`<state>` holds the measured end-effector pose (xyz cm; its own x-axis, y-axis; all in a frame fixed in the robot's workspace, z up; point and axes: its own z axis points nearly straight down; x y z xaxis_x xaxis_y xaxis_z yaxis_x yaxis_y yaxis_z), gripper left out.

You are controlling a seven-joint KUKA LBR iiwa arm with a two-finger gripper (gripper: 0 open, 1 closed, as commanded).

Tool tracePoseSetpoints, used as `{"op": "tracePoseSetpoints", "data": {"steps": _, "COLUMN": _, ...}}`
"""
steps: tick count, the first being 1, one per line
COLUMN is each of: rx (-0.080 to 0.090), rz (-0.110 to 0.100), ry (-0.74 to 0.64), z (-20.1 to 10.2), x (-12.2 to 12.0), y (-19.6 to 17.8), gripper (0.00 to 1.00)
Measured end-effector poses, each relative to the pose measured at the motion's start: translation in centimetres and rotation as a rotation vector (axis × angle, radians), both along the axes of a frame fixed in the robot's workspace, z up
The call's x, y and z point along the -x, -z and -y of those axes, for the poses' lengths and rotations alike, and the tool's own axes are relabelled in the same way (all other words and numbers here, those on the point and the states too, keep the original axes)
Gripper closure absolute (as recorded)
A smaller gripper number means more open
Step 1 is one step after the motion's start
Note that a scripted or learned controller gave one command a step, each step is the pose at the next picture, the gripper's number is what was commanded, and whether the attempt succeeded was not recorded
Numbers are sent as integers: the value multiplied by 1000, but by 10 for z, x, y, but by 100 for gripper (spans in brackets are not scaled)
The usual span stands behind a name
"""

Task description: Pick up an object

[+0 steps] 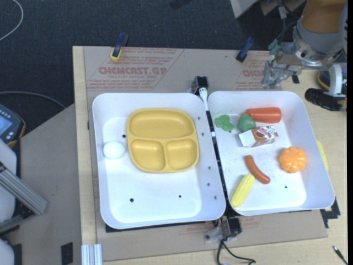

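Above the right bin's [309,120] far rim, gripper [274,77] hovers near carrot [265,114].

We see bright, even overhead light. Both white bins [105,192] look near washed out, with soft glare on yellow tray [162,139]. Shadows faint and short under toy food. Dark floor [66,15] underexposed. Slight softness overall; arm [325,10] at top right a little blurred.

Left shallow white plastic bin [110,195] holds a mustard-yellow compartment tray [162,139] and white egg [113,149]; right white bin [309,195] has an orange pumpkin [292,159], red-orange carrot [264,114], yellow corn [242,190].
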<state>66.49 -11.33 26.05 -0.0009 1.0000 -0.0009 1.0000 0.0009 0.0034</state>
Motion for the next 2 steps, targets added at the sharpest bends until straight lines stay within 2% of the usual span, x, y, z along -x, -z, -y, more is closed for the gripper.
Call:
{"op": "tracePoseSetpoints", "data": {"steps": 1, "rx": -4, "rz": -5, "ry": -2, "z": -44, "x": 119, "y": -34, "gripper": 100}}
{"op": "tracePoseSetpoints", "data": {"steps": 2, "rx": -4, "rz": -13, "ry": -3, "z": -94, "x": 176, "y": 9, "gripper": 100}}
